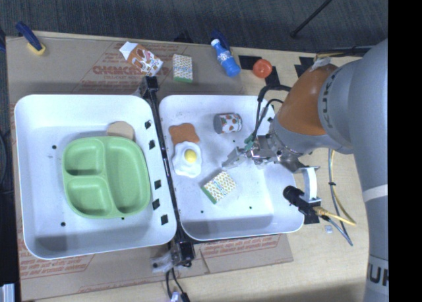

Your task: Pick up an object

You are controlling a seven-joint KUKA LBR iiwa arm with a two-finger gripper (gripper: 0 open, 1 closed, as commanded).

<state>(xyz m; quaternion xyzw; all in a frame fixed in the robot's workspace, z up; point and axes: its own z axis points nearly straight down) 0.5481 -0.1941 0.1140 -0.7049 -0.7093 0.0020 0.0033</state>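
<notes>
From my station the nearest pickable thing to the gripper [235,157] is the small flat packet with a green and yellow check pattern [219,186], lying tilted on the floor of the right white bin [264,218], near the bin's middle and just to the near left of the fingertips; I can make out no words on it. The slim grey fingers seem to come together in a point over bare bin floor with nothing between them, though I cannot tell for sure how far apart they stand. To the packet's far left lies a toy fried egg, white with a yellow yolk [188,159], touching a brown toast-like slab [184,133] beyond it, and a short grey can with red spots [227,122] lies on its side near the far wall. The right half of this bin's floor and its near strip are bare, giving room to move. The left white bin [33,228] holds a green three-compartment plate [105,175] with a tan round piece [121,130] at its far edge. Behind the bins, on brown cardboard printed with faded red lettering [112,70] I cannot read, sit a crumpled orange and white wrapper [140,59], a small green and white box [182,68], a blue bottle [226,58] and an orange ball [262,67].
</notes>
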